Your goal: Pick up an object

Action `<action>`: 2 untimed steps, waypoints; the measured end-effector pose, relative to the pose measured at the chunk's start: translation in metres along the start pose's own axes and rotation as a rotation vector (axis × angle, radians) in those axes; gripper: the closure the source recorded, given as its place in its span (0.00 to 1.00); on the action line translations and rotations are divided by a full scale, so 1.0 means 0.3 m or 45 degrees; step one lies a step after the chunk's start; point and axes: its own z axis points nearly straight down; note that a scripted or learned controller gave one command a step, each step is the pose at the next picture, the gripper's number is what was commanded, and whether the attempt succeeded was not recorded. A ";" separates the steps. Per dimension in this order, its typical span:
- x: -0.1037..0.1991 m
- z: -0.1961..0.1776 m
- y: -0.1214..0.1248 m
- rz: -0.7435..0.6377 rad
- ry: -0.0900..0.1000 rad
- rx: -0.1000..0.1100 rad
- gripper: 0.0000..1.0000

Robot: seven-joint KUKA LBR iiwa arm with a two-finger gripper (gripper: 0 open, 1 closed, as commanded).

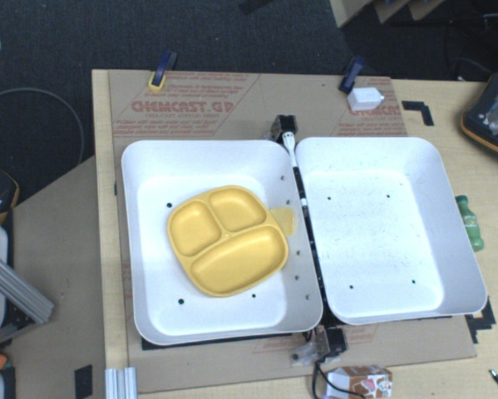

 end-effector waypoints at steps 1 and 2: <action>0.000 0.460 -0.011 0.005 0.005 0.029 1.00; -0.182 0.832 0.116 0.009 0.003 0.023 1.00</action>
